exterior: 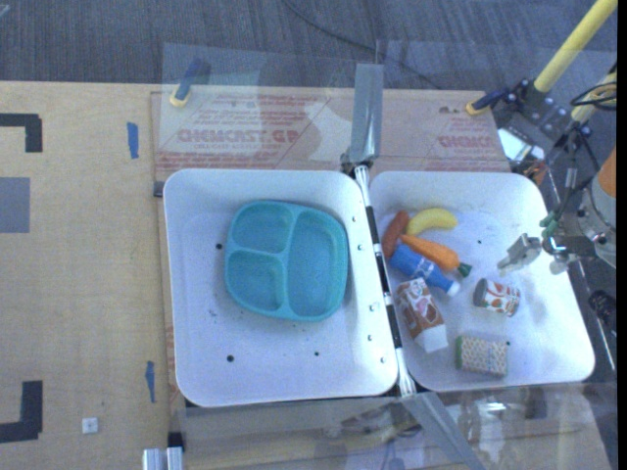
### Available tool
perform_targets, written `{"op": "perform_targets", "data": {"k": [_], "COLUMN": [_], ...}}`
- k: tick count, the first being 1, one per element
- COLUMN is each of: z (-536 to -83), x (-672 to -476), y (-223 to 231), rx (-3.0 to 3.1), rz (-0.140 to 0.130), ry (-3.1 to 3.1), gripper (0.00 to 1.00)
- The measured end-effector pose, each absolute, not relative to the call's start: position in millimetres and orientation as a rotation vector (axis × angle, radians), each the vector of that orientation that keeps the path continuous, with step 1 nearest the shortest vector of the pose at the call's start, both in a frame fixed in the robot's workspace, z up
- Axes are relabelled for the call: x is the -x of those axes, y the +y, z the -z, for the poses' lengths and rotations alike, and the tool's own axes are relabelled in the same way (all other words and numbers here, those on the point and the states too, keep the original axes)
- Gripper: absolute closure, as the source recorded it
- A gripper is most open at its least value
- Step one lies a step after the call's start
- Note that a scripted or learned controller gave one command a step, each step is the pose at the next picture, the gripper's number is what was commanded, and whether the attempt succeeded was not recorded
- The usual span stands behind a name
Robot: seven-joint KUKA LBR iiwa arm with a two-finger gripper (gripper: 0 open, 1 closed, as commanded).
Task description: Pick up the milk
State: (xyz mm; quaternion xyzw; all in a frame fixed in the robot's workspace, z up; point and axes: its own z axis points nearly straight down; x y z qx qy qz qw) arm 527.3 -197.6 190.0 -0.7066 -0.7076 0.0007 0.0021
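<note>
Milk carton [421, 309]: lies flat in right bin [578, 355], well to view-left of gripper [517, 254] and lower in frame. It sits close to the bin's left wall, beside the seam w/ left bin [186, 292].

Edges / clearance:
- Carton's left side is near the wall, w/ little room there.
- Carton's upper end is just beside the blue bottle [423, 267]; cannot tell if touching.
- Right of carton, toward gripper, is bare bin floor. Next item that way is a small can [497, 297], just below gripper, apart from carton.
- Speckled box [482, 353] is further down from gripper, near bin's lower rim, apart from carton's lower end.
- Carrot [436, 253] lies left of gripper, against the bottle. Banana [432, 221] and sausage [394, 231] are up-left of gripper, near top-left corner.
- Open floor between gripper and carrot, and along upper right of bin.
- Gripper is over bin's right part, close to right rim.

Gripper state: released or clenched, cannot tell. Nothing seen held in it.

Carton appearance: small rectangular pack, reddish-brown and white print, white lower end. Long axis runs up-down in frame, slightly tilted. Print too small to read.

Left bin: teal divided plate [289, 260] at centre, far left of gripper.
</note>
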Motion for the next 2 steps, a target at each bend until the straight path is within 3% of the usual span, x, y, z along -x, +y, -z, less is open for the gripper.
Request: {"op": "perform_targets", "data": {"k": [1,2], "z": [-112.1,-121.6], "x": [-498.0,-496.8], "y": [-150.6,-152.6], "rx": [2.162,2.167], "rz": [0.014,0.011], "ry": [-2.317,-2.312], "gripper": [0.0,1.0]}}
